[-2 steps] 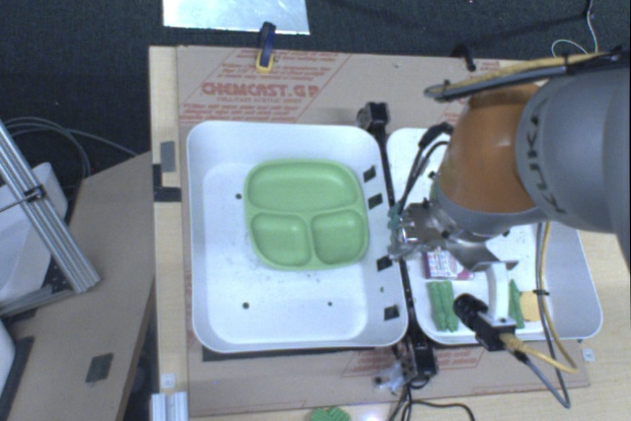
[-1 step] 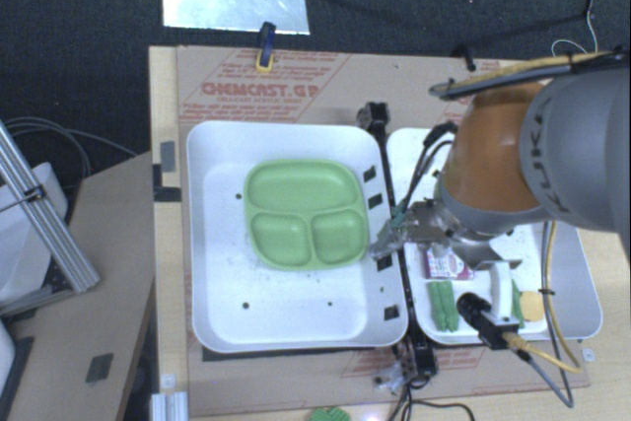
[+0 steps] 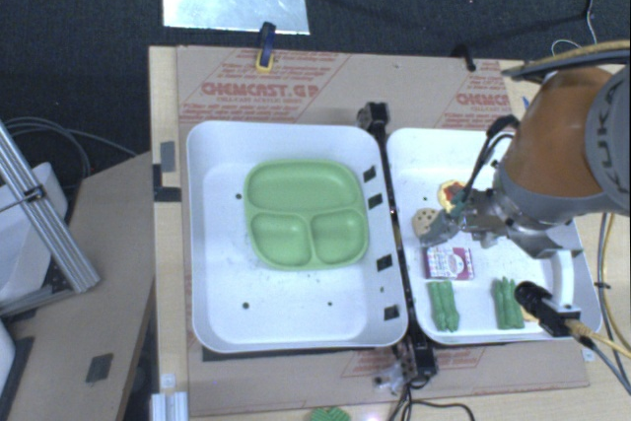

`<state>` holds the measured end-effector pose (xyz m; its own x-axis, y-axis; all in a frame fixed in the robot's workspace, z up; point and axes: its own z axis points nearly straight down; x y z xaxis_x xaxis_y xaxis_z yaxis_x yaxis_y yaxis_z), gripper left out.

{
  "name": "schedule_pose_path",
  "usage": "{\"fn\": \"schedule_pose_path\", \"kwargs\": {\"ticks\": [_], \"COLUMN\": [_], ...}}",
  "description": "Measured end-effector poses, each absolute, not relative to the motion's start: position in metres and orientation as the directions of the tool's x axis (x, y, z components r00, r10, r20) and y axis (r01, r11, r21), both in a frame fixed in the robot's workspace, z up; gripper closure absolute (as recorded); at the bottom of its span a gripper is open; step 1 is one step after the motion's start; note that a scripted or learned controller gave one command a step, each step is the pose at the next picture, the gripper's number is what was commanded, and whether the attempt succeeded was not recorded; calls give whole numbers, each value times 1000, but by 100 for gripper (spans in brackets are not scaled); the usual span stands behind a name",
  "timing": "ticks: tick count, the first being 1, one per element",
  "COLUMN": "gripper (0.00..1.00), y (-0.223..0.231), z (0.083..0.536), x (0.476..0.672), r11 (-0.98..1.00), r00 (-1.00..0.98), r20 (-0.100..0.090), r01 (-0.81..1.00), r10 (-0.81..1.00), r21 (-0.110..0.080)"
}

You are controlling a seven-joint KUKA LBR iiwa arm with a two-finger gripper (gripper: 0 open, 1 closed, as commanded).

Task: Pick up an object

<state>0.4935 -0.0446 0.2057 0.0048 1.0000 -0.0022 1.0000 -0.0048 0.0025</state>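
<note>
Dark carpet all round; bench topped with a brown board (image 3: 325, 79), two shallow white bins side by side on it. Left bin (image 3: 212, 212) carries a green divided tray (image 3: 303, 213), three compartments, nothing in them. Right bin (image 3: 419, 153) has the candidates: a small tan cookie-like disc (image 3: 425, 216), a pink-and-white packet (image 3: 447, 262), two green pod-shaped pieces lying lengthwise — one near the divider side (image 3: 443, 305), one further right (image 3: 507, 303). A yellow-and-red scrap (image 3: 452, 192) sits toward the bin's middle, partly hidden by the arm's hardware; can't say what it is.

Arm (image 3: 562, 148) reaches in from the right, orange band prominent. Gripper (image 3: 441, 226) is low over the right bin, its tip just beside the disc and just above the packet's upper edge. Whether it is parted or pinched I cannot tell; nothing is visibly held.

Judgement: the step in hand is settling onto a target. The tip falls between disc and packet, which risks nudging both and catching neither. Better to commit to one thing. The packet lies flat and offers little to pinch; the disc is small and likely to skid. The pods, well apart from each other and from the rest, look the easier grab — straddle one across its narrow width, come straight down, close only once low, lift vertically clear of the bin wall.
</note>
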Motion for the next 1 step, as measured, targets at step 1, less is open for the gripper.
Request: {"fn": "schedule_pose_path", "kwargs": {"ticks": [1], "gripper": [0], "y": [-40], "z": [205], "x": [494], "r11": [1], "r00": [-1], "r20": [0], "r01": [1000], "r10": [1000], "r21": [2]}}
